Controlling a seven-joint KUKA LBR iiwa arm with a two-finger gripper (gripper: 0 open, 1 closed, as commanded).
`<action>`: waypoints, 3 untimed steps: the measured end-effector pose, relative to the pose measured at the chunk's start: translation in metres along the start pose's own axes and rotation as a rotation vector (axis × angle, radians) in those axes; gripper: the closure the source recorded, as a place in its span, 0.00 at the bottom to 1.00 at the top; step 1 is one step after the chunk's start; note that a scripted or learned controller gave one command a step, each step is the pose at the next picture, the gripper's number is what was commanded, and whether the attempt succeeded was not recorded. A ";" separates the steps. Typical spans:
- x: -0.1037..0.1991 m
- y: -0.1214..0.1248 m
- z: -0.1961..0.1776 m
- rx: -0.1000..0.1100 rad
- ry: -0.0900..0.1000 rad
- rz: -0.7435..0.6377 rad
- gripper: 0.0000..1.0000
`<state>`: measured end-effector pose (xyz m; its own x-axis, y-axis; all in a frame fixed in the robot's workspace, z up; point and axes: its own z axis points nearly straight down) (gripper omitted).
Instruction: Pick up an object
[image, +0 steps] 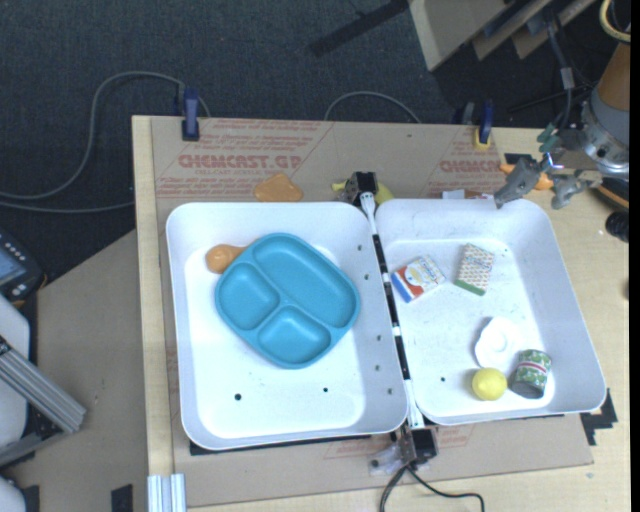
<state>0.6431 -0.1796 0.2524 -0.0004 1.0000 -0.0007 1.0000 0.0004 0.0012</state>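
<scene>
Over the far right corner of the counter (150, 300) my tool (548, 172) hangs just outside the far rim of the right bin (575, 300), at the top right of the view. Something orange (522, 178) sits close against it on the left side; I can't make out whether that is a held thing or part of the rig, and from this slant I cannot tell how wide I stand open.

Inside the right bin, nothing touches me. A small red, white and blue packet (419, 277) lies near the bin's left wall, toward the far side. Just to its right a speckled sponge with a green edge (475, 268) lies tilted. Toward the near right corner a flat white piece (495, 341) rests, and just nearer the front rim a yellow ball (488, 384) sits beside a green patterned can (531, 373) lying on its side; ball and can look close to touching.

The left bin (200, 400) holds a blue divided plate (287, 297) across its middle, with an orange object (220, 258) partly tucked under the plate's far left edge.

On the counter beyond the left bin's far rim lies another flat orange piece (277, 187).
</scene>
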 end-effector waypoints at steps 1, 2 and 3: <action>-0.004 -0.036 0.139 0.011 0.004 0.002 0.00; 0.031 -0.029 0.168 0.001 0.000 -0.002 0.00; 0.031 -0.029 0.157 -0.001 0.000 0.000 1.00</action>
<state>0.6147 -0.1489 0.0952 -0.0004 1.0000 -0.0004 1.0000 0.0004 0.0020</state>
